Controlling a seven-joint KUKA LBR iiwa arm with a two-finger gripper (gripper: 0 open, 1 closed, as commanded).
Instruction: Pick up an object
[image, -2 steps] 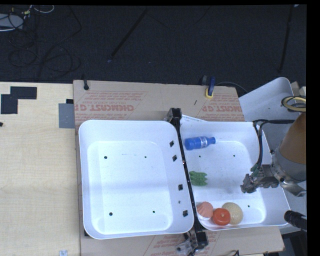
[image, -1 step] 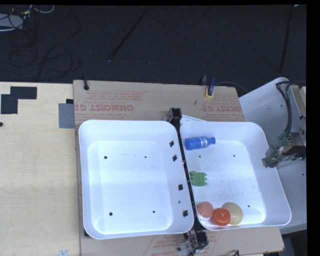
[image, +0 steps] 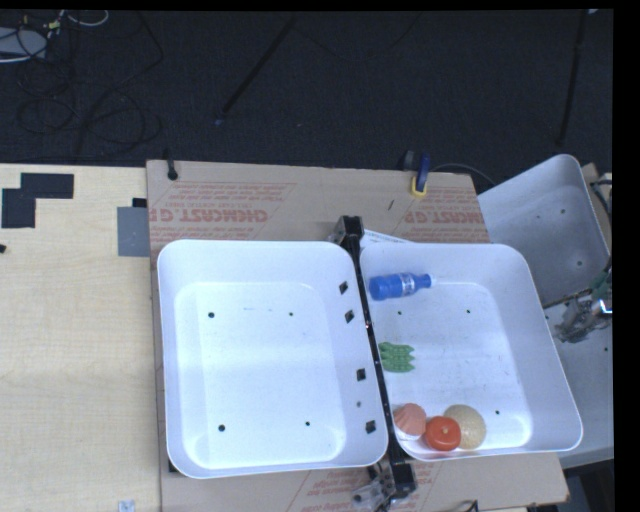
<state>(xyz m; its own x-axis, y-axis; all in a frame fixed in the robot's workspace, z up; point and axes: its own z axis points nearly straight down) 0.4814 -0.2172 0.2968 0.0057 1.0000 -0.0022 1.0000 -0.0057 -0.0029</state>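
The right bin (image: 520, 300) holds several small objects. A blue bottle (image: 398, 286) with a white cap lies on its side near the bin's far left corner. A small green ridged piece (image: 396, 357) rests by the left wall, about halfway down. In the near left corner three round items are bunched together: a pinkish one (image: 409, 418), a red one (image: 442, 433) and a beige one (image: 466, 424). The red one touches both of its neighbours.
The left bin (image: 180, 330) sits beside the right one, with a black divider strip (image: 365, 340) between them. Both stand on a cardboard sheet (image: 250, 205). A grey metal plate (image: 545, 215) with a small fitting (image: 580, 318) lies at the right.
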